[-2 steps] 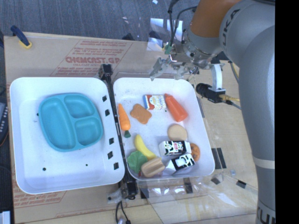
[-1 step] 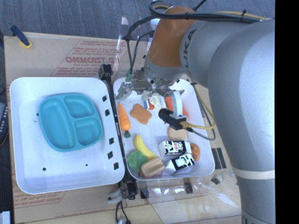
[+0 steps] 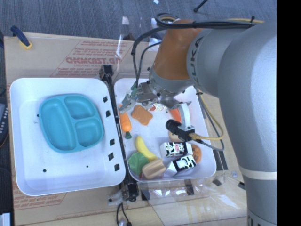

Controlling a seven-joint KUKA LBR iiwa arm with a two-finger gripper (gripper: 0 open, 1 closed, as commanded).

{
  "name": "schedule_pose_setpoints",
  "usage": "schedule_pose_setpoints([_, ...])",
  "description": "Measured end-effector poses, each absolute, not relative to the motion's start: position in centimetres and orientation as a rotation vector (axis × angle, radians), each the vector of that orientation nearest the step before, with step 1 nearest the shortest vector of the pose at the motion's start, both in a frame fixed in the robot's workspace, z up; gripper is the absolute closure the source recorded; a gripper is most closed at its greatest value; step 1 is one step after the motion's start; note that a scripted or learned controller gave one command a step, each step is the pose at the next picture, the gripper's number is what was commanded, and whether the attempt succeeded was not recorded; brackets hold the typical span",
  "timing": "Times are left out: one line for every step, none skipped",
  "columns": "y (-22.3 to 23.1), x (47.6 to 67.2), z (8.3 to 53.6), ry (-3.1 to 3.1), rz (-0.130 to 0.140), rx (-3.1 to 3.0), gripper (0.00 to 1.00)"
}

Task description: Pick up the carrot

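Carrot (image 3: 125,122) looks light, rigid, slick plastic—best pinched across its thick middle; gripper (image 3: 141,95) state, can't tell.

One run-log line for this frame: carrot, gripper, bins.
carrot: lying free at right bin left wall | gripper: over bin's far end, beyond carrot, grip unclear | left bin: blue divided plate

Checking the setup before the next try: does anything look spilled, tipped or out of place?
Nothing stands out. The toy food sits jumbled inside the right bin; the carrot lies by its left wall, apart from the gripper. The blue divided plate lies flat in the left bin.
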State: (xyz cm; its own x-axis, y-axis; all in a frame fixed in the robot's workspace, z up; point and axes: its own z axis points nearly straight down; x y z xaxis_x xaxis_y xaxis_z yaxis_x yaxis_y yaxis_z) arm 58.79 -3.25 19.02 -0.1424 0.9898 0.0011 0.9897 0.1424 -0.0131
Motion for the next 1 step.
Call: schedule_pose_setpoints([-9.88,58.43,12.78,-2.369,0.024,-2.048,0.0])
